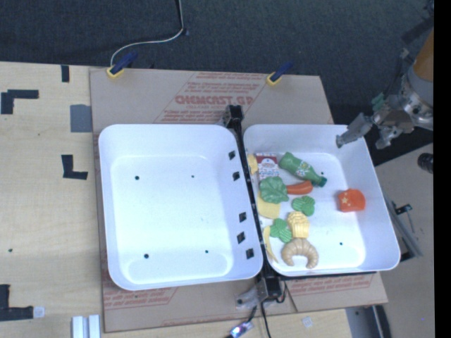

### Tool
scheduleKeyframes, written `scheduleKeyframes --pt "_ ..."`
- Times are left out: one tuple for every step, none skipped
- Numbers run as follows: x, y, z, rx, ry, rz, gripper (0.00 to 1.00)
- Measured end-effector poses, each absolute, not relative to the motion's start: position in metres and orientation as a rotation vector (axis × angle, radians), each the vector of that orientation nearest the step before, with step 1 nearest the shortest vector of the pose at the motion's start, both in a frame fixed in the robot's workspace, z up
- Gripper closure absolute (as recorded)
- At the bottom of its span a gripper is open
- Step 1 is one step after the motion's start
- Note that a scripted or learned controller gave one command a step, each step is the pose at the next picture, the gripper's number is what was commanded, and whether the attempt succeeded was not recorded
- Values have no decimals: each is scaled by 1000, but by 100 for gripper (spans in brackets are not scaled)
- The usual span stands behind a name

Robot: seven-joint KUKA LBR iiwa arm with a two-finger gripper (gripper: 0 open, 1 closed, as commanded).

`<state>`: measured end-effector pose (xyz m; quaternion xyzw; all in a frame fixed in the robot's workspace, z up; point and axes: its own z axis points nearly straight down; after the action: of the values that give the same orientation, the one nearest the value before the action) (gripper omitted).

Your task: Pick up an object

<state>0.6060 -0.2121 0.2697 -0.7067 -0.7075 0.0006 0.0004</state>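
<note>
Hovering over the right bin (377,210) corner, my gripper (366,131) has fingers spread apart, clamping nothing. Toy food crowds the bin's left side: green bottle (301,168), croissant (301,252), red tomato (351,201) (alone, right). My arm is cropped.

toy foods (292,206) heaped in right bin (377,210) (tomato (350,200) apart)

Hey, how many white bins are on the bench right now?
2. The left bin sits beside the right bin, which holds toy food; they meet at the middle.
</note>
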Motion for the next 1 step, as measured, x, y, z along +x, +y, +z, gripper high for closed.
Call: scheduleKeyframes --pt "593 -223 128 -2214 -2213 11 0"
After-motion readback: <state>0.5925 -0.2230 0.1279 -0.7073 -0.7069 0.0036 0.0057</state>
